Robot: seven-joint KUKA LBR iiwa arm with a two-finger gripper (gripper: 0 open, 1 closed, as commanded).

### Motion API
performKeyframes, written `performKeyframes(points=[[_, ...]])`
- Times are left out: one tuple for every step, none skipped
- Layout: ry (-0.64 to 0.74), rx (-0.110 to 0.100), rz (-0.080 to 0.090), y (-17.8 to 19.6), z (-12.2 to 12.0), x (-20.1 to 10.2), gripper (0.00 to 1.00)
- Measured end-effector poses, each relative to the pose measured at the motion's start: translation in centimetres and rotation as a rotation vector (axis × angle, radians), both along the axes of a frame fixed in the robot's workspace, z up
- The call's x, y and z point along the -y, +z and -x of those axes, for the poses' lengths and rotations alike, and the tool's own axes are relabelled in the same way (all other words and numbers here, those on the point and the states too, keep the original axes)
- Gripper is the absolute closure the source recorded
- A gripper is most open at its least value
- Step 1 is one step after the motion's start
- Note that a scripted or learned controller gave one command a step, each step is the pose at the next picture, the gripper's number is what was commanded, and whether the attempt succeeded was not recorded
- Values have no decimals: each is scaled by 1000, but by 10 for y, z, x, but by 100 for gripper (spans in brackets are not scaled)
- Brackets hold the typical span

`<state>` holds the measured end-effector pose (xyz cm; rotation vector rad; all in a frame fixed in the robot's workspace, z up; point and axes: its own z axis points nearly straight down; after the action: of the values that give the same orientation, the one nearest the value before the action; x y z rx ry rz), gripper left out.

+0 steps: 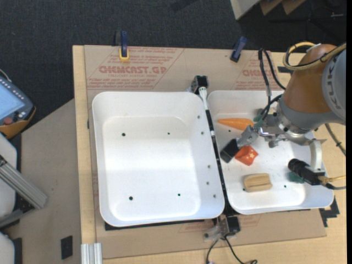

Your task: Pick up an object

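The right bin (275, 201) holds an orange carrot-shaped piece (235, 123) near its back, a red chunk (247, 156) in the middle and a tan oblong block (257, 182) toward the front. A small black piece (227, 150) sits by the bin's left wall, just left of the red chunk. My gripper (243, 142) reaches in from the right and hangs low between the carrot and the red chunk, its tip right against the black piece. I cannot make out whether anything is held.
The left bin (110, 147) stands beside the right one, and their rims meet in a dark seam (213, 142). Both bins rest on a cardboard sheet (143, 65) clamped at the back. The arm's orange band (308, 87) hangs over the right bin's far right corner.
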<state>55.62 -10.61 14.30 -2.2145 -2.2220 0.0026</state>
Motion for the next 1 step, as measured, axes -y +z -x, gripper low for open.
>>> performKeyframes(points=[[-1,7,-2,-47,-18,-13,0]])
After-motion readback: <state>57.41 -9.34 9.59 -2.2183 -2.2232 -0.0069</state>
